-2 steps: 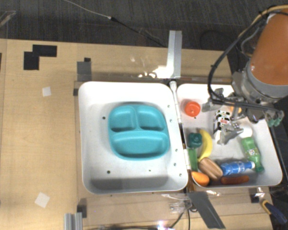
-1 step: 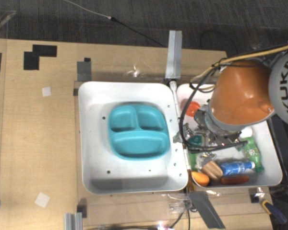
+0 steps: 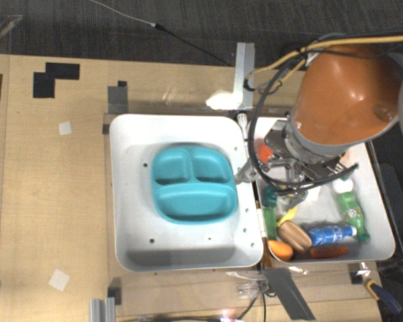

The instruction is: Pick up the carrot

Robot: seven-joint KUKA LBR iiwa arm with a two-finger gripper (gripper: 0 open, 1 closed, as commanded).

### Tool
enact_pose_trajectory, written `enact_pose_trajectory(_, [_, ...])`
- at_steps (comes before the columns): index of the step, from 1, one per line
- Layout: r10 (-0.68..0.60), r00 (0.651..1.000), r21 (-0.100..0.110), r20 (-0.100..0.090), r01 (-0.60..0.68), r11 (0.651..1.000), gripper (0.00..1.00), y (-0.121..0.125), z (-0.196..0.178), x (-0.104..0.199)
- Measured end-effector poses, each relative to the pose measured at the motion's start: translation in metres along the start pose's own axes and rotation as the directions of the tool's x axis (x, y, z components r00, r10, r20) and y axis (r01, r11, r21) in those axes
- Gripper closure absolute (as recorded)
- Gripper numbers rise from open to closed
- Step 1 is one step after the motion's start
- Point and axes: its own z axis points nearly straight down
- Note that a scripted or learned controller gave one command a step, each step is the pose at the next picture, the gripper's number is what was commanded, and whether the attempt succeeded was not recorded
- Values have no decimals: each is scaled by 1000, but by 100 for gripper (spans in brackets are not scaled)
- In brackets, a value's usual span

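My gripper (image 3: 286, 180) hangs low over the left half of the right bin (image 3: 379, 240), mostly hidden under the arm's wrist and orange band. A small orange-red piece that looks like the carrot (image 3: 263, 153) peeks out at the wrist's left edge, close to the bin's left wall. The arm covers most of it, and I cannot tell whether the gripper touches it.
The left bin (image 3: 131, 200) holds a teal divided plate (image 3: 191, 183). At the right bin's front lie an orange rounded item (image 3: 280, 249), a brown bread-like piece (image 3: 294, 234), a blue bottle (image 3: 331, 234), a dark red sausage (image 3: 329, 251) and a green bottle (image 3: 350, 208).
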Motion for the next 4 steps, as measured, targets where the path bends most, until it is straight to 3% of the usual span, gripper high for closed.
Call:
enact_pose_trajectory(1, [-275,961,-9,-5,275,961,0,11,93,8])
enact_pose_trajectory(2, [-276,961,0,3,276,961,100,10,80,4])
enact_pose_trajectory(3, [264,964,-1,-5,-264,964,100,-22,92,51])
enact_pose_trajectory(4, [529,848,-1,-4,-529,848,100,-14,92,13])
